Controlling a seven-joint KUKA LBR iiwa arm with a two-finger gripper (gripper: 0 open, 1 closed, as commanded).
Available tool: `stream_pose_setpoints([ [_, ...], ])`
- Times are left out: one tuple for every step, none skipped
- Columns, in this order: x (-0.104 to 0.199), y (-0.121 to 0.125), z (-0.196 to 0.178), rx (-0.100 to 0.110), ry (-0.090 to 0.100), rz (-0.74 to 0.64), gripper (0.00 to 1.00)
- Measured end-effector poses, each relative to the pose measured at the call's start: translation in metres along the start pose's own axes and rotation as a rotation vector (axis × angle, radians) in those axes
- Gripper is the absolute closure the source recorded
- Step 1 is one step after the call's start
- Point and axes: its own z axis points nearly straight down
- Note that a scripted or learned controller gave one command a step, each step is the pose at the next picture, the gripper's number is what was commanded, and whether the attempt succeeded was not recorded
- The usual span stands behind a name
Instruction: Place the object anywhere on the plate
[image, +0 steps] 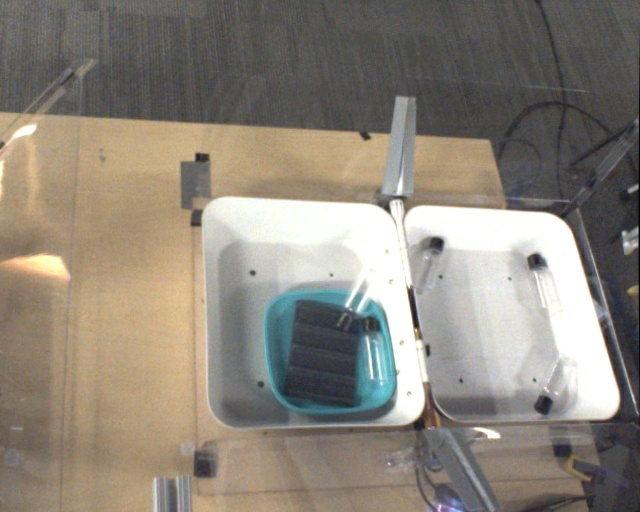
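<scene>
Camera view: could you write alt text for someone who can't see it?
A teal plate sits in the left white bin with a dark ridged block and a clear tube lying on it. The right white bin holds three more clear, black-capped tubes.

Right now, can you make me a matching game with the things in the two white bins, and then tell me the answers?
Things:
1. teal plate
2. dark ridged block
3. clear tube with black cap by the plate
4. clear tube with black cap near the right wall

Places:
A. lying on the plate
B. in the right bin
C. on the floor of the left bin, near its front right corner
D. leaning over the plate's back edge

Pairs: 1-C, 2-A, 3-D, 4-B
</scene>
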Motion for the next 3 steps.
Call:
stream_pose_setpoints([
  [0.010,0.058,0.001,0.001,0.000,0.107,0.00],
  [0.015,0.018,0.001,0.004,0.002,0.266,0.00],
  [0.018,0.068,0.002,0.003,0.001,0.391,0.00],
])
